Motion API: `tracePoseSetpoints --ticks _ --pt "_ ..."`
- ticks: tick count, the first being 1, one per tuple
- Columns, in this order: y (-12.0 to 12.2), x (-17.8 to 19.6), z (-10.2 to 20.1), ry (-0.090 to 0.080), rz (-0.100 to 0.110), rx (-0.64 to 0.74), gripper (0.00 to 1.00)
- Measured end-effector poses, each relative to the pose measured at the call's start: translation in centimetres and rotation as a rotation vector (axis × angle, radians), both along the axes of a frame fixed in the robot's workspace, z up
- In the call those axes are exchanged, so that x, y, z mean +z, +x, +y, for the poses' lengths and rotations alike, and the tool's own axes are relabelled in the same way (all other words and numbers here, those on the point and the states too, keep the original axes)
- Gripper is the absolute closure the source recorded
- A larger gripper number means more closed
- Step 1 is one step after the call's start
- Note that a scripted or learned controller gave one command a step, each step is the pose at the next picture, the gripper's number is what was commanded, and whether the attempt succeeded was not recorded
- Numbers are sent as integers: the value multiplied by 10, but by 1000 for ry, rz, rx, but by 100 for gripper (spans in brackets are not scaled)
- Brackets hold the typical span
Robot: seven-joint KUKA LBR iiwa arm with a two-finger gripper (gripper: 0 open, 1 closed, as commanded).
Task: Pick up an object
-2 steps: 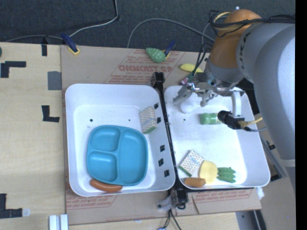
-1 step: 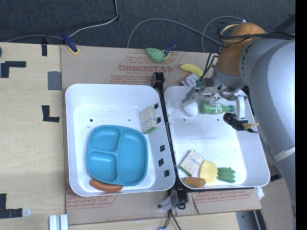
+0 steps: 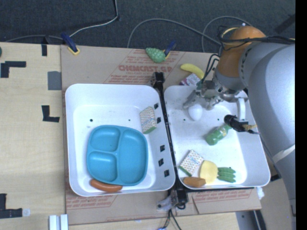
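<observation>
My gripper [image 3: 197, 104] hangs over the far part of the right bin [image 3: 249, 152], with its fingers spread open. A white egg-shaped object [image 3: 195, 112] lies just below and between the fingertips, and I cannot tell whether they touch it. Nothing is held. A green bottle [image 3: 217, 134] lies to the right of it, near the bin's middle. At the near edge lie a checkered packet [image 3: 191, 163], a yellow piece [image 3: 208, 171], a green toy [image 3: 226, 174] and an orange piece [image 3: 194, 181].
The left bin [image 3: 79, 104] holds a blue divided plate [image 3: 117, 155], an orange sausage [image 3: 105, 186] and a small patterned block [image 3: 148, 120]. Behind the bins lie a banana [image 3: 192, 70] and a green toy [image 3: 156, 54]. The arm's bulk covers the right side.
</observation>
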State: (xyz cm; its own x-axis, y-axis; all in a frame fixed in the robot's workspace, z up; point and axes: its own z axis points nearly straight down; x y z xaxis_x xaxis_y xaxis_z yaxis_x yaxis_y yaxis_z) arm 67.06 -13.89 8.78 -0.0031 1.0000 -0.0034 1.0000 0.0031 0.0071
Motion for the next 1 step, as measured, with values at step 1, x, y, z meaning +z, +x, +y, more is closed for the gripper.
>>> tracePoseSetpoints --ticks 1 --pt "-1 8 -1 -2 4 0 100"
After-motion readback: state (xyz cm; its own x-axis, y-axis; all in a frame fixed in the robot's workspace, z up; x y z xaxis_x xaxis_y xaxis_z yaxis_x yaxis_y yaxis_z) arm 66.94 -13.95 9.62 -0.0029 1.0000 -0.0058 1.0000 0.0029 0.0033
